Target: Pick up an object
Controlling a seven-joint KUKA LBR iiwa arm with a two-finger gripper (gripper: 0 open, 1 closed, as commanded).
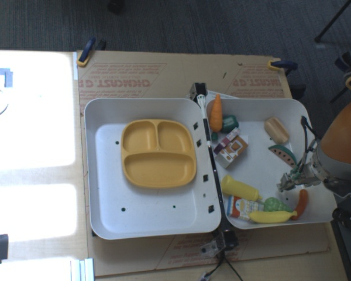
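Observation:
My gripper (288, 183) hangs low over the right bin (254, 111), near its right wall. It sits just below a watermelon slice (282, 154) and just left of a red sausage (302, 202). Along the bin's front edge lie a yellow banana (272, 216) and a green piece (273, 204), with a printed pouch (243, 206) and a yellow bottle (240, 188) to their left. Farther back are a bread roll (276, 130), a small carton (230, 148), a carrot (216, 112) and a dark green item (229, 122).
A yellow divided plate (158, 153) lies in the left bin (99, 174). The black divider (209, 157) runs between the bins. The arm's orange band (343, 134) and grey body stand over the right bin's right rim. Cardboard (134, 78) lies under both bins.

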